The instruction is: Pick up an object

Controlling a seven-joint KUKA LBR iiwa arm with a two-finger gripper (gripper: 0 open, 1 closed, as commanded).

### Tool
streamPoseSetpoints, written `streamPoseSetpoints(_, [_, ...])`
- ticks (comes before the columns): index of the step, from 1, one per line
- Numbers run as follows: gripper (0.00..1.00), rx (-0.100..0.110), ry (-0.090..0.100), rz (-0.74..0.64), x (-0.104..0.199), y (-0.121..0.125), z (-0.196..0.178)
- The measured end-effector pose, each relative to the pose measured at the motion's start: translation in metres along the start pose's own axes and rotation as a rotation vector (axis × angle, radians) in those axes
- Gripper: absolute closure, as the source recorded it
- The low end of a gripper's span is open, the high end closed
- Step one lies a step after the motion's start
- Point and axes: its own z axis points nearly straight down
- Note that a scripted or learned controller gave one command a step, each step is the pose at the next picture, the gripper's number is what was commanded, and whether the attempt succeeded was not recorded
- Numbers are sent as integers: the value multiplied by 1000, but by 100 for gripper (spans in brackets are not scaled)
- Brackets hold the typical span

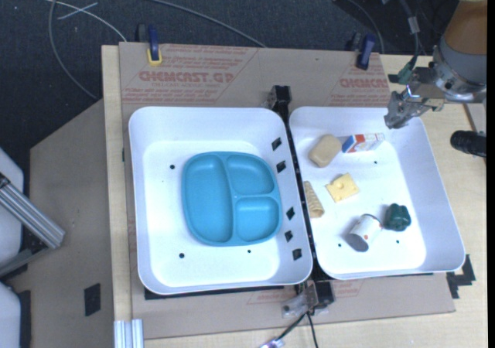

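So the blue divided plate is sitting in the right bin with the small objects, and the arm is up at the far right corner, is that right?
Not quite. The blue divided plate lies alone in the left bin, as the camera view shows. The small objects, such as the yellow block and the green piece, are in the right bin. The gripper is indeed at that bin's far right corner.

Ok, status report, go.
Gripper over right bin's far corner, carrying nothing. Tube nearest, untouched. Bread, cheese, cup further in, nothing blocking.
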Motion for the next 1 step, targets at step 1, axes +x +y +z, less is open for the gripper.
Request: streamPoseSetpoints(1, [100, 0, 1, 0, 53, -11, -7])
